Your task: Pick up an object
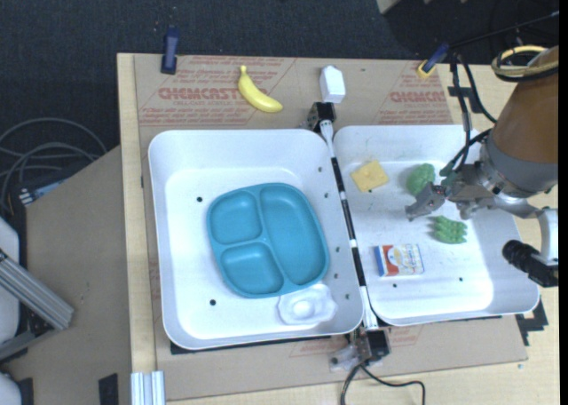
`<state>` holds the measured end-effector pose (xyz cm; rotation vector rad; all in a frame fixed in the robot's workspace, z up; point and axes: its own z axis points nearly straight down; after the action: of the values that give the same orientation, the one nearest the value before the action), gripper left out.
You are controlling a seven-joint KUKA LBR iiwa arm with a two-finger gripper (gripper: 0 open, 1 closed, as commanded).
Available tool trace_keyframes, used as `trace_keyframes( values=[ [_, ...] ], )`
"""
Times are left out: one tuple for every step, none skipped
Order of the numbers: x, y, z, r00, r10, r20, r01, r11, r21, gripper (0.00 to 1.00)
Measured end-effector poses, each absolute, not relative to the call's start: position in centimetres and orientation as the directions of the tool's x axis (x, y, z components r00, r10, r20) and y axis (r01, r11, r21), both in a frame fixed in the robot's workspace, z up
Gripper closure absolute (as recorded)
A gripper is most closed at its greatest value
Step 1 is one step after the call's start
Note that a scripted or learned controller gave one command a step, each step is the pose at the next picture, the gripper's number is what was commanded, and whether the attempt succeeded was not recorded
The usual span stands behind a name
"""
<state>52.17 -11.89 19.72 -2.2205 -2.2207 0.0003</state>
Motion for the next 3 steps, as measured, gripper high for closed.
trace_keyframes(
  values=[
    [58.6, -13.8, 8.4, 0.0, 1.0, 0.0, 1.0, 0.0, 0.0, 0.0],
    [64.1, -16.2, 8.5, -0.001, 1.0, -0.001, 1.0, 0.001, 0.001, 0.0],
    [64.1, -16.2, 9.6, -0.002, 1.0, -0.002, 1.0, 0.002, 0.004, 1.0]
  ],
)
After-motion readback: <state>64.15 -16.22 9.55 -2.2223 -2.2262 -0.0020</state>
